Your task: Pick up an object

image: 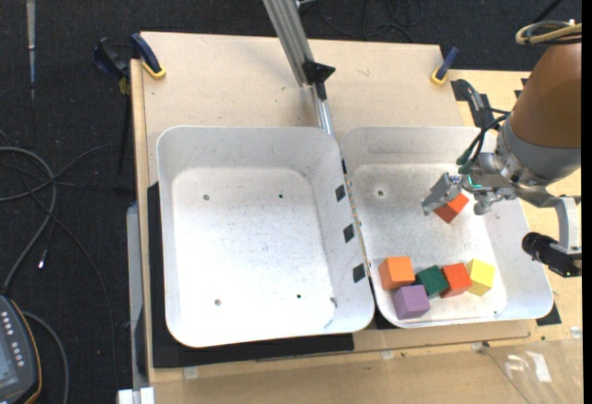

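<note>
1. A pale wooden bench (pixel 240 83) stands on dark floor, its top bare toward the back.
2. Two shallow white bins lie on it side by side, rims touching: the left bin (pixel 176 208) and the right bin (pixel 388 148).
3. A yellow-tipped clamp (pixel 146 57) grips the far left corner; another clamp (pixel 443 67) grips the far right.

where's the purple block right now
The purple block lies in the right bin, near its front edge, just below the orange block and left of the green block.
</note>
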You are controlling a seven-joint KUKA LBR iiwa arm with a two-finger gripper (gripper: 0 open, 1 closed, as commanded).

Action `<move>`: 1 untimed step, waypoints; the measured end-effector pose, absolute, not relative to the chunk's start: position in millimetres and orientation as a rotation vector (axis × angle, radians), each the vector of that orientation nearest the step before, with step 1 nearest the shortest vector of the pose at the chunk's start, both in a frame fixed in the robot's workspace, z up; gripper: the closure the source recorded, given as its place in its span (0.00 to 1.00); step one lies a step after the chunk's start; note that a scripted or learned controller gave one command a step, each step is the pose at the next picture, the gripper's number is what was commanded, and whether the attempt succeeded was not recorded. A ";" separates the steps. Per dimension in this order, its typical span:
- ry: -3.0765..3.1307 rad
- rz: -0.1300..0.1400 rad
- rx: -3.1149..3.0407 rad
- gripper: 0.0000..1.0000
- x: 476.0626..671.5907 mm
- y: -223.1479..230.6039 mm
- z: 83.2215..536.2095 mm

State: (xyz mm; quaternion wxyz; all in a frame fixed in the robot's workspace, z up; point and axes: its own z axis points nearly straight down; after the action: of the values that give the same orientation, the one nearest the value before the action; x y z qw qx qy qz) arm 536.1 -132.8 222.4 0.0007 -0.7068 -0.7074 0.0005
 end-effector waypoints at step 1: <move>-2.218 0.004 -2.225 0.00 610.5 -222.2 94.5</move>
State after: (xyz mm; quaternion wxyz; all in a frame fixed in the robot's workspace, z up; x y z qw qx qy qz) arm 610.5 -222.2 94.5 -0.0001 -0.7083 -0.7059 0.0013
